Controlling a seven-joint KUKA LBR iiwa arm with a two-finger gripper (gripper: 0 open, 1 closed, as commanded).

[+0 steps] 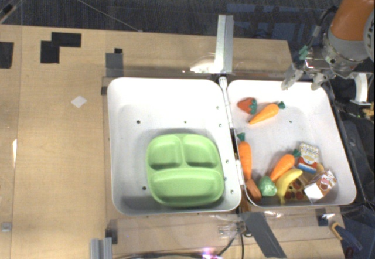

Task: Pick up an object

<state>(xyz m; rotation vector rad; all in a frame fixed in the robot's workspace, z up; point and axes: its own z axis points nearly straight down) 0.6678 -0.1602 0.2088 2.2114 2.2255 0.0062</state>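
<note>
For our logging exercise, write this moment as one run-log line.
hand: open, over right bin's far edge | held: nothing | nearest: carrot, strawberry | left bin: green tray

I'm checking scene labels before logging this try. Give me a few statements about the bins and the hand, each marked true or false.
1. The green tray lies in the left bin. True.
2. The hand holds a carrot. False: nothing is between its fingers; it hangs at the right bin's far rim.
3. A carrot lies beside a strawberry near the right bin's far end. True.
4. The banana lies on the green tray. False: it lies in the right bin's near pile.
5. Another carrot lies along the wall between the bins. True.
</note>
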